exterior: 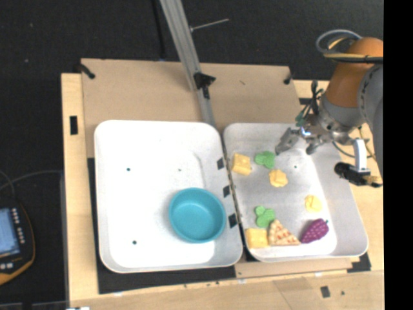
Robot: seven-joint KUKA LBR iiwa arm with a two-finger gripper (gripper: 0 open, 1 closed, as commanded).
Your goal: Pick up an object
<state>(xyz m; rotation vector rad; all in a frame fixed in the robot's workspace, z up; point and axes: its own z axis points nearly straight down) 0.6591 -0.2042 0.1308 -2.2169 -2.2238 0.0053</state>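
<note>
My gripper (297, 144) hangs over the far right part of the right bin (342, 202), open, with nothing between its fingers. Just left of and below it lie a green leafy piece (264, 159), a yellow cheese wedge (242, 165) and a small yellow lump (278, 178). Nearer the front of that bin are another yellow piece (313, 203), a green toy (263, 216), a pizza slice (281, 233), a yellow block (256, 238) and purple grapes (314, 230).
The left bin (129, 154) holds a blue bowl (195, 214) near its front right corner. A grey slanted pole (184, 37) rises behind the bins. The arm's orange band (345, 82) stands at the right edge.
</note>
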